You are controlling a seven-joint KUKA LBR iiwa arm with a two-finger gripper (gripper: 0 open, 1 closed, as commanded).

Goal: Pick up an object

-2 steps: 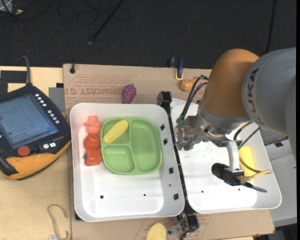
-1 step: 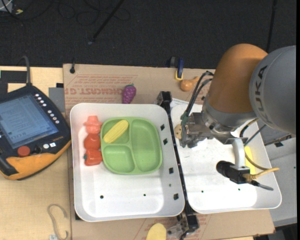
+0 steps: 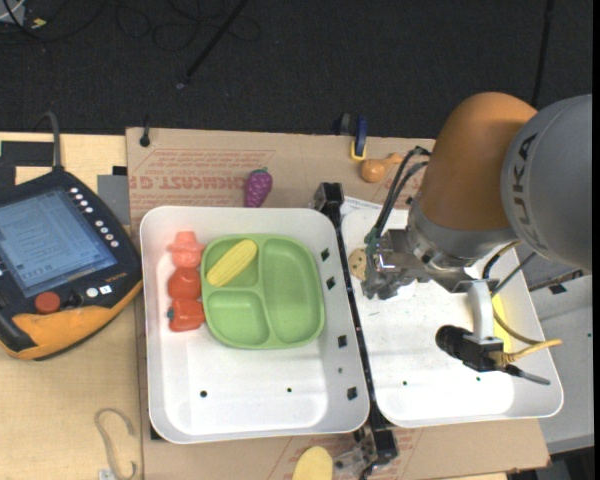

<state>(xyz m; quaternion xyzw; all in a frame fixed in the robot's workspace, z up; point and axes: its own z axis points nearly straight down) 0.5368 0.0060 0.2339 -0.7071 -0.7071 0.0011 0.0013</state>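
**Fig. 1.** Pick-up trial, seen from above, near to far.

A yellow lemon-like toy (image 3: 313,463) lies outside the 2 bins at the near edge, so it is likely out of play. A metal hook (image 3: 115,433) rests on the desk (image 3: 40,398).

The left bin (image 3: 240,393) holds a green 3-compartment plate (image 3: 270,303). A toy corn cob (image 3: 230,260) lies in the plate's far-left compartment, and a red toy figure (image 3: 185,283) lies just beside the plate's left rim.

In the right bin (image 3: 420,393), the gripper (image 3: 380,280) is lowered near the bin's left wall. It sits just beside a small brown cookie-like disc (image 3: 357,263), the probable object to pick up. Whether the grasp is spread or pressed together cannot be told, and no object is seen held. The disc sits close to the wall, which may hinder the approach. A yellow piece (image 3: 503,313) lies farther right, partly hidden.

Beyond the bins, purple toy grapes (image 3: 258,186) and an orange gourd-like toy (image 3: 375,168) rest on cardboard. A teach pendant (image 3: 50,253) sits on the desk to the left.
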